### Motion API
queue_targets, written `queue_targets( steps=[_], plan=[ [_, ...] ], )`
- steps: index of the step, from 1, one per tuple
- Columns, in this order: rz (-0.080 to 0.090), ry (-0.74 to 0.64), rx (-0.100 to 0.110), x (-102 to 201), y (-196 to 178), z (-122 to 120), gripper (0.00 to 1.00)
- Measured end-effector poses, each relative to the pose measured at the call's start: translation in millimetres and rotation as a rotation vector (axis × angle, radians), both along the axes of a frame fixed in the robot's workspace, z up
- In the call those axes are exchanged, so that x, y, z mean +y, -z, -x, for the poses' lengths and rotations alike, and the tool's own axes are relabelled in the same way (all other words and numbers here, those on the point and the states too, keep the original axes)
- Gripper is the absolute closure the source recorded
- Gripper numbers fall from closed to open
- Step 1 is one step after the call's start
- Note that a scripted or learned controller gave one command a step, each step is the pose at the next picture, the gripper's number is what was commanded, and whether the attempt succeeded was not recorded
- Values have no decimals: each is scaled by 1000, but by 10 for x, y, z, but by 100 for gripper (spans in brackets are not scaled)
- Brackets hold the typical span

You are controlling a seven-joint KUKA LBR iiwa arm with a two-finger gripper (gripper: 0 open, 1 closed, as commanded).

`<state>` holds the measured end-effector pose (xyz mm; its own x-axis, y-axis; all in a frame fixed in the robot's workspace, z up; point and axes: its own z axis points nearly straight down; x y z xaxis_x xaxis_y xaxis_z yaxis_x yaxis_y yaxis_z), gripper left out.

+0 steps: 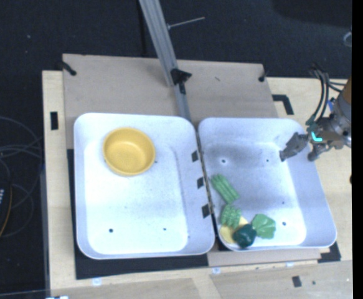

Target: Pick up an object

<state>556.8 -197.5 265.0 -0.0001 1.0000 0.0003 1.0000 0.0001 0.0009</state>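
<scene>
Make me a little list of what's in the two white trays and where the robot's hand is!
left bin: one yellow bowl, upright, near the far left corner
right bin: a cluster of green toys with a bit of yellow, bunched at the near left corner
gripper: open, over the right bin's far right edge
held: nothing between its fingers
gripper to toys: apart, toys lie nearer the camera and to the view's left

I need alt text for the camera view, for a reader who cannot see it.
A robot arm's pincer hangs open over the right bin's upper right rim. Green toys cluster in that bin's lower left corner, and a yellow bowl sits in the left bin.
</scene>
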Motion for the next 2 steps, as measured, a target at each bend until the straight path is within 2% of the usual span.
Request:
queue_targets(
  steps=[1,2],
  plan=[
    [0,0,0,0,0,0,0],
    [0,1,4,76,486,-45,0]
  ],
)
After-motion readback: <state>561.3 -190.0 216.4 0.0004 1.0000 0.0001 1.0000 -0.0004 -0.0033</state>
